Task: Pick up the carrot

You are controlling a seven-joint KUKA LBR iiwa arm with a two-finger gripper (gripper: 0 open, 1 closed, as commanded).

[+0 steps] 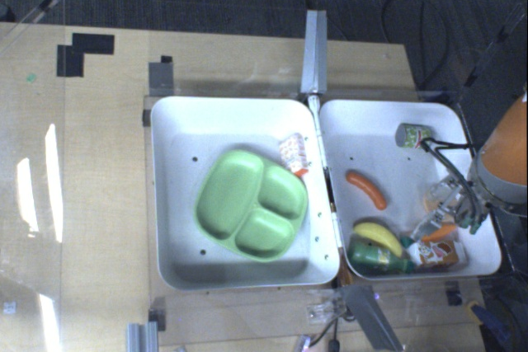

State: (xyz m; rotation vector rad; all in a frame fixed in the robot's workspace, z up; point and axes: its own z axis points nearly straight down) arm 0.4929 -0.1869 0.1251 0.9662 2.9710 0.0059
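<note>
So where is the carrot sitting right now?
The carrot lies in the right bin, near its lower right corner, just under the claw and right of the banana.

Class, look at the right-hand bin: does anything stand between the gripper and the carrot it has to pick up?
Nothing visible does. The gripper sits low at the right side of the right bin, and the carrot lies directly beside and below it. The banana and sausage lie further left, clear of that short path.
</note>
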